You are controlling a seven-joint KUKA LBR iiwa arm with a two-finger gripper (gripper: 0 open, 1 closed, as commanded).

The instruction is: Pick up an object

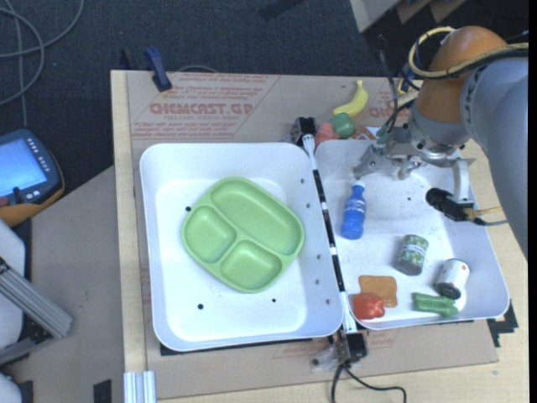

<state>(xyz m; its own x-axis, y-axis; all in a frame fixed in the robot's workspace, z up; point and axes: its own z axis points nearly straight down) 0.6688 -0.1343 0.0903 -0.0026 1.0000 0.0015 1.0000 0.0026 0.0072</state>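
Camera view: the gripper (394, 159) hangs over the far edge of the right bin (482, 263), with its fingers spread apart and nothing between them.

Nearest candidate: the blue bottle (353, 212). It lies tilted on the bin floor close to the bin's left wall, just nearer the camera than the gripper and slightly to its left, apart from it.

Handling, as a judgement:
- The blue bottle looks like light, rigid plastic with a smooth, rounded body, so it may roll or slip under a poor grasp.
- Close the fingers across the middle of the body, at right angles to its long axis. Avoid the narrow white cap end.
- The left wall stands close beside the bottle and may crowd one finger.

Other objects in the right bin lie toward its near edge, well apart from the gripper: a small green can (412, 253), a white cylinder (452, 277), a green piece (435, 304) and a red-orange piece (372, 299).
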